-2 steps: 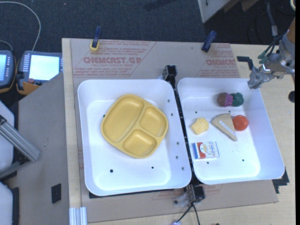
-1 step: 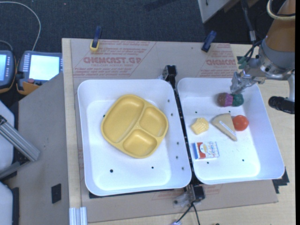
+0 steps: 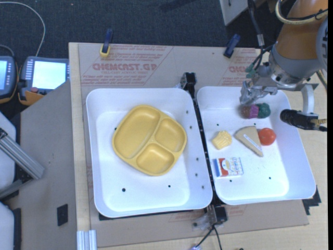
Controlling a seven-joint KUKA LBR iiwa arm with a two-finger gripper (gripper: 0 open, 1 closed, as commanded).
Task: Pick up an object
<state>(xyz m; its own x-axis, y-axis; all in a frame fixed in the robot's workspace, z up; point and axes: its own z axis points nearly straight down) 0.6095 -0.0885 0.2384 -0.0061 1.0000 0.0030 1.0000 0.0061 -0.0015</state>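
Gripper: the gripper [image 3: 253, 99] hovered over the purple-green toy [image 3: 256, 110] near the right bin's [image 3: 291, 189] far edge.
Jaws: state unclear.
Risk: a shallow, off-centre grasp could slip.

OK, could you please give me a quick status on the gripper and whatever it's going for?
Gripper low over right bin, far corner. Directly above pink and green toy; no grasp visible. Tomato and wedge nearby, apart from it.
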